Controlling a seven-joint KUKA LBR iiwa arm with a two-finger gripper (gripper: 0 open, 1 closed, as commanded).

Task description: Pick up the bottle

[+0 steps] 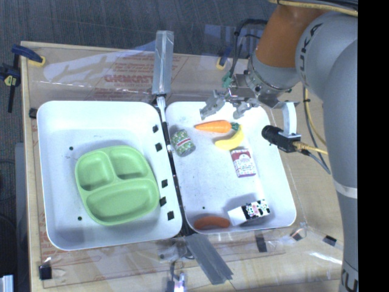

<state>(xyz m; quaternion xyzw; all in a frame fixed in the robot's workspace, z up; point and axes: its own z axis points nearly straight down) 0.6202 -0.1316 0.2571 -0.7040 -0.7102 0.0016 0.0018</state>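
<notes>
The bottle (243,162) is small and white with a red label. It lies flat in the middle of the right bin (281,181), its length running toward the near side. My gripper (227,109) hangs over the bin's far edge, above and behind the bottle, and stands open with nothing between its fingers. An orange carrot (214,126) and a yellow banana (230,140) lie between the gripper and the bottle.
A small patterned can (182,142) rests by the divider between the bins. A white box with a black-and-white print (250,212) and a reddish-brown sausage shape (211,222) lie at the right bin's near side. The left bin (55,132) holds a green divided plate (117,184).
</notes>
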